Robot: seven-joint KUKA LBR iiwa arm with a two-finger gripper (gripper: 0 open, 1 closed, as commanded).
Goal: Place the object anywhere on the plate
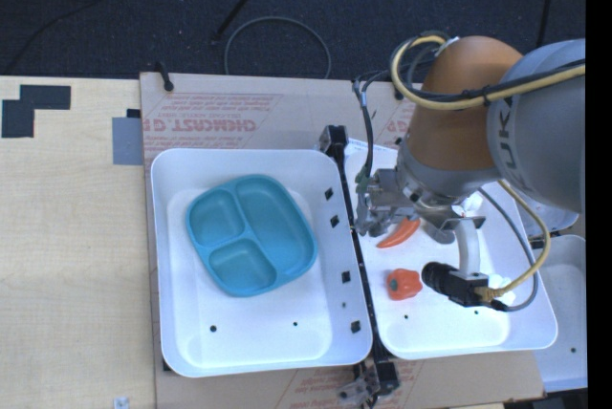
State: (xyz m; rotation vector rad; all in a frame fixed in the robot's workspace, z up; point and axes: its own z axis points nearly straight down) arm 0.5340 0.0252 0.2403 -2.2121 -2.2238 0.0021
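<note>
Arm point(478, 111) (grey, orange band) over right bin point(478, 340); gripper point(378, 221) state unclear; wooden bench point(67, 254), dark floor point(143, 6).

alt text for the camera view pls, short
A grey and orange robot arm reaches down into the right bin, its gripper at an orange chili-like object near a small orange pepper-like object. In the left bin lies a blue divided plate.
</note>
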